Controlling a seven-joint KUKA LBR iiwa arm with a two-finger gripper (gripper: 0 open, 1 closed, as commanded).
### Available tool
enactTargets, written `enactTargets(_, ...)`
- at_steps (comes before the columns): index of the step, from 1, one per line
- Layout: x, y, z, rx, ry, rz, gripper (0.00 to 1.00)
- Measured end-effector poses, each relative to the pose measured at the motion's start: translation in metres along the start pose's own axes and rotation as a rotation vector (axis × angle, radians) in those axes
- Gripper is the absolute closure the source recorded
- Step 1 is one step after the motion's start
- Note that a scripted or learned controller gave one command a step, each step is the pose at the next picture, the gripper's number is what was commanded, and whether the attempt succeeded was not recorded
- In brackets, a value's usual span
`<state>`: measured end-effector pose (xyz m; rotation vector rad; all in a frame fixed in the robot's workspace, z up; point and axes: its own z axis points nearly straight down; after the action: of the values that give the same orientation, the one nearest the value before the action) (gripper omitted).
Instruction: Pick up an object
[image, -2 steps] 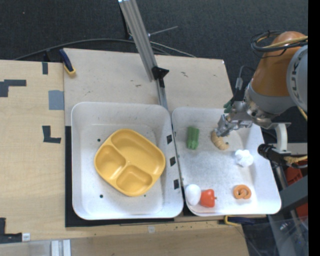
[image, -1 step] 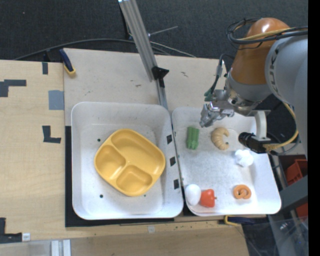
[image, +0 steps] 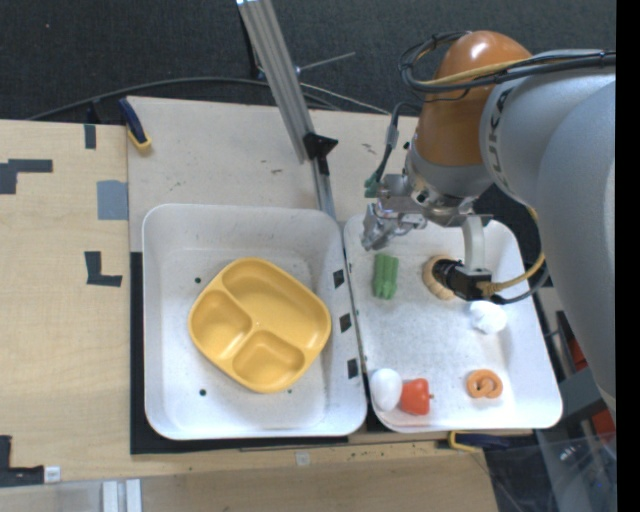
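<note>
My gripper (image: 378, 234) hangs over the far left corner of the right bin (image: 455, 340), just above a green block (image: 385, 276) that lies on the bin floor. Nothing shows between its fingers. Further right lie a tan ring-shaped piece (image: 437, 278) partly hidden by a black part of the arm, and a white lump (image: 489, 317). At the bin's near edge sit a white egg-like object (image: 385, 385), a red pepper (image: 415, 396) and an orange ring (image: 484, 384).
The left bin (image: 170, 300) holds a yellow divided plate (image: 260, 323). A grey metal rail (image: 285, 85) slants down to the ridge between the bins. The arm's bulky grey and orange body (image: 520, 120) covers the upper right.
</note>
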<state>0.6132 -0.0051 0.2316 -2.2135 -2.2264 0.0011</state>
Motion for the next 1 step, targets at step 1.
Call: enactTargets(1,0.0455,0.0255,-0.0083,-0.003,0.001,-0.001,1.0)
